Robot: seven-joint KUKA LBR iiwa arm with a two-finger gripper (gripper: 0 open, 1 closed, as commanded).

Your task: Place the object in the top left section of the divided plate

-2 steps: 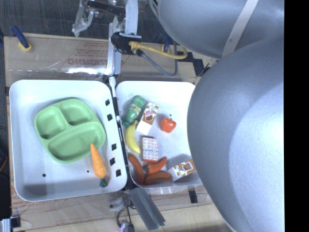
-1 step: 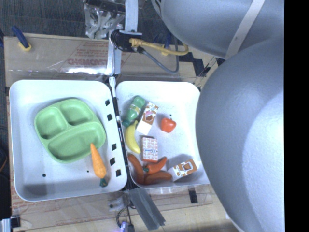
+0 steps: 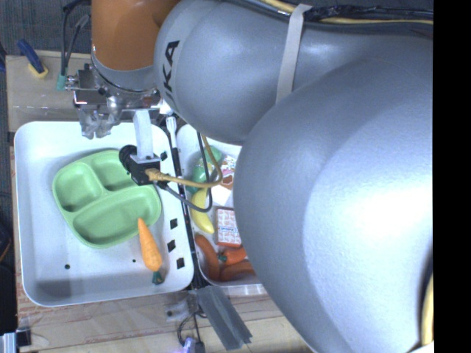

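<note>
Carrot-shaped orange plastic toy [image 3: 150, 245] lies in the left white bin [image 3: 29, 197] just right of the green divided plate [image 3: 103, 197], light, stiff and slick we judge (best pinched mid-body), while the gripper [image 3: 97, 127] hangs at the bin's far rim, its state untellable.

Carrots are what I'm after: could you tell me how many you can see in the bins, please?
1. The carrot lies in the left bin, just off the green divided plate. The arm covers much of the right bin, so more may be hidden.
</note>
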